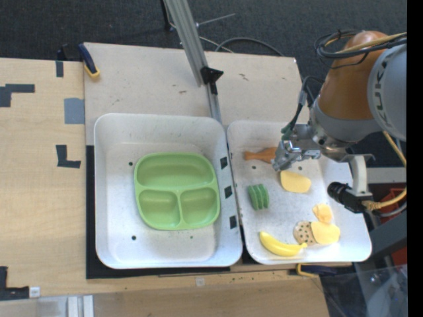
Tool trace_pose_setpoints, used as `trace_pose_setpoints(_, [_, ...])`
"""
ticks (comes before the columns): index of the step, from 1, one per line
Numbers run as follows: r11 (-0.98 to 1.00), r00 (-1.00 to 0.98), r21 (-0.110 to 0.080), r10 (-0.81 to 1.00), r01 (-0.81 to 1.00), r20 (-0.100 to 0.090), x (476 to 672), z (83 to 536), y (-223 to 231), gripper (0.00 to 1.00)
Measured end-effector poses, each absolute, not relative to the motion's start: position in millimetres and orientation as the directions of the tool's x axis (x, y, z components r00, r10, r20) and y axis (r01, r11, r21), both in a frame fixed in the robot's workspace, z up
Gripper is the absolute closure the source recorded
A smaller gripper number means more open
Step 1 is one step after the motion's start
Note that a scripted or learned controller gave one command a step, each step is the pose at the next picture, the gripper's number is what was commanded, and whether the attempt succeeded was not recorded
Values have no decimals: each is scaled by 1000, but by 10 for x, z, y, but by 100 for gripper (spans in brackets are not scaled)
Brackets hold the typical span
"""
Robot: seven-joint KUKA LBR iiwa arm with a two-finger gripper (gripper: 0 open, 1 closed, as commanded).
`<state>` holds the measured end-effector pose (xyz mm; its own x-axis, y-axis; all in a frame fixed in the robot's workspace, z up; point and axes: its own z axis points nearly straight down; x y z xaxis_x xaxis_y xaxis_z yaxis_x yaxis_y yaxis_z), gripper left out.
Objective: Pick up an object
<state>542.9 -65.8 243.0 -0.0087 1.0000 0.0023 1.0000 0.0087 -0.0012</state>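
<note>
Hovering over the right bin [344, 246], my gripper [285, 158] hangs low at its upper part; how it is set I cannot tell. An orange carrot-like piece [259, 155] lies just to its left, almost touching. A pale yellow wedge [295, 182] sits just below it. Farther down lie a green ridged piece [258, 197] and a banana [280, 245]. A green divided plate [176, 190] rests in the left bin [112, 177].

Glossy green plastic tray [176, 191] — smooth white bins [112, 177] — matt wooden bench [152, 84].
</note>
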Motion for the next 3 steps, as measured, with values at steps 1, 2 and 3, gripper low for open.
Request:
trace_pose_setpoints(1, [6, -6, -3, 1000, 1000, 1, 5591, 2286, -166, 100])
trace_pose_setpoints(2, [7, -7, -2, 1000, 1000, 1, 5787, 2180, 382, 100])
trace_pose_setpoints(3, [7, -7, 0, 1000, 1000, 2, 6028, 2296, 847, 100])
